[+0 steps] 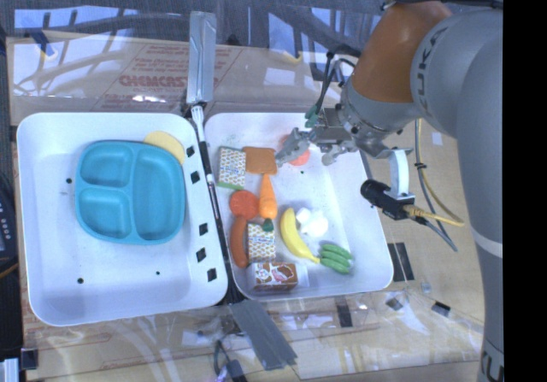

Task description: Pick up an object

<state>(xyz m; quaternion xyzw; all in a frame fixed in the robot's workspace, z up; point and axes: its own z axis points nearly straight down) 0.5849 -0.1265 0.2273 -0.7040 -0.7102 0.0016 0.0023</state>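
Grey arm bent over right bin (376, 261); end effector (295, 148) low, finger state unclear.

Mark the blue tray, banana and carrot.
blue tray (130, 192), camera view, divider ridge at its middle
banana (295, 238), camera view, mid-curve of the peel
carrot (267, 195), camera view, middle of the orange body

Toy foods (282, 218) clustered in right bin (367, 243)

The bench (102, 90) was viewed from above at a slant, both white bins (43, 286) being framed fully, with the arm (453, 73) seen entering from the right.
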